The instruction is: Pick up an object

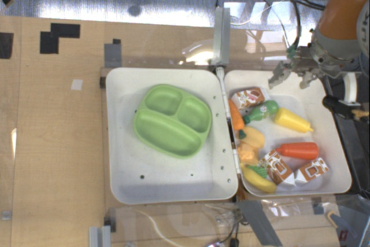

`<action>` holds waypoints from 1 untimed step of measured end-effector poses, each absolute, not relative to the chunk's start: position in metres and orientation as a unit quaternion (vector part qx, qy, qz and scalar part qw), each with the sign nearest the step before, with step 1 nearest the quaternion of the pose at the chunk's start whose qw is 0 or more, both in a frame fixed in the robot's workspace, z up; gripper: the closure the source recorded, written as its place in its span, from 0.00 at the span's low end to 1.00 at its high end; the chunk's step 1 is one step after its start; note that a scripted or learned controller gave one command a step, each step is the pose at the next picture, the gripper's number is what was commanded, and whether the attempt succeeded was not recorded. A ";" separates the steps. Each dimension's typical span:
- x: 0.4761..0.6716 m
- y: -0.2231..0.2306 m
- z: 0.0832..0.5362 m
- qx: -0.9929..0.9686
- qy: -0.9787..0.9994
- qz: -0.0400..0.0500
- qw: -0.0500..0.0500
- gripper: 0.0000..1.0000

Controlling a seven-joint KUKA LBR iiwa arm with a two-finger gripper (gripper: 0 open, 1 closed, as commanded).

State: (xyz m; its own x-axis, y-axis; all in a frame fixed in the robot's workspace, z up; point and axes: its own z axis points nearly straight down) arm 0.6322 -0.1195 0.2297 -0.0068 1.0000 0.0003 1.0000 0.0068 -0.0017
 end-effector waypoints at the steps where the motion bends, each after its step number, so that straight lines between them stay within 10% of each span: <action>1: 0.666 -0.109 0.106 -0.711 -0.703 -0.001 -0.001 0.00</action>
